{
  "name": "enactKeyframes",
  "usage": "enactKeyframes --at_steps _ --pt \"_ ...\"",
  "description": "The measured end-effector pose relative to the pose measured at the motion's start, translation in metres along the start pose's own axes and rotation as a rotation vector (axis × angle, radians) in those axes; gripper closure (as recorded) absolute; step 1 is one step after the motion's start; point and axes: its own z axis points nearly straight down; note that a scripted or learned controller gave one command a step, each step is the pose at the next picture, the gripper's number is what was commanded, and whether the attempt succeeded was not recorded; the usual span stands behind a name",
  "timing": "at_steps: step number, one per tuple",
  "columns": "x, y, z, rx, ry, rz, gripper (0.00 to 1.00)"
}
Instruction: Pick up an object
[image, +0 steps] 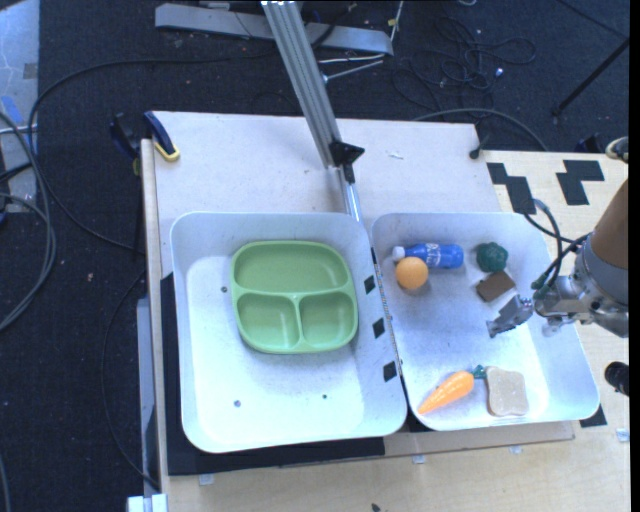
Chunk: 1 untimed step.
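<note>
The right bin (570, 385) holds several small objects. A blue bottle (435, 255) lies at its far side with an orange ball (411, 273) touching it. A dark green object (491, 256) and a brown block (495, 287) sit to their right. An orange carrot (447, 391) and a tan bread slice (507, 392) lie near the front edge. My gripper (508, 316) hangs over the right half of this bin, just below the brown block and above the bread slice. Nothing shows in its grasp.
The left bin (200, 400) carries a green divided plate (295, 296). A slanted metal pole (312, 90) rises behind the bins. The arm's grey wrist (600, 290) comes in from the right, over the right bin's rim.
</note>
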Motion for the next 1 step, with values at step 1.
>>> enactKeyframes --at_steps 1 --pt "0.0058 0.0049 0.0601 0.0 0.001 -0.001 0.0"
